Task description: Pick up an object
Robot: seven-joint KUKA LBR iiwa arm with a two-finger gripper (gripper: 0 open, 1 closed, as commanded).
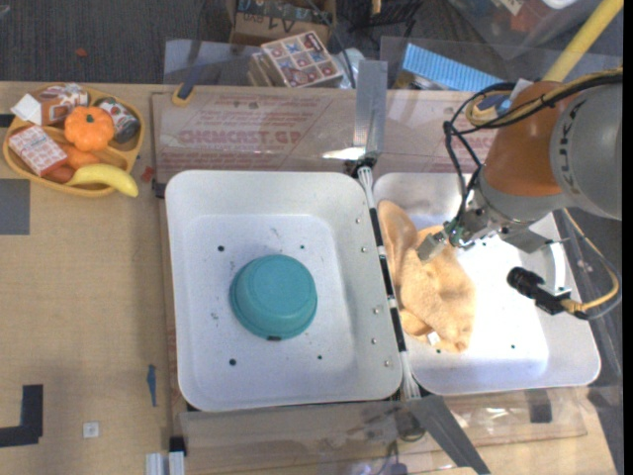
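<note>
Tool [442, 237] low in the right bin [569, 364], at the upper edge of the tan cloth [432, 287]. Cannot tell whether it is apart or together; cloth folds and wrist hide the tips. Cloth lies crumpled against the bin's left wall, directly beneath and to the left-front of the tool, long axis running along that wall. Judgement: cloth is the likely target; no lift visible. Teal bowl [274, 296], inverted, sits well apart in the left bin [193, 364].
</note>
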